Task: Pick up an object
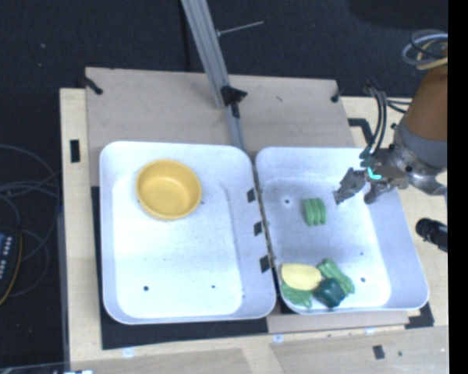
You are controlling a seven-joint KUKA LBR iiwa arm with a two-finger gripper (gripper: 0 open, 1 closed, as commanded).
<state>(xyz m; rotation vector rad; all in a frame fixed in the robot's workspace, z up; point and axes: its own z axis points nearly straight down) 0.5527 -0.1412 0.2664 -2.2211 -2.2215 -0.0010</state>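
We see the gripper (361, 188) at mid-right w/ jaws spread, nothing between them. Ribbed green object (314, 211) lies just lower-left of it in the right bin (398, 275); smooth round yellow bowl (168, 189) upper left.

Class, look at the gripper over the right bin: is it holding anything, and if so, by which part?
Nothing is held. The gripper hangs open above the right bin, with no object between its fingers. The nearest thing, a green piece, lies apart on the bin floor.

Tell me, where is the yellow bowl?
The yellow bowl sits in the left bin, near its upper left corner, far from the toys in the right bin.
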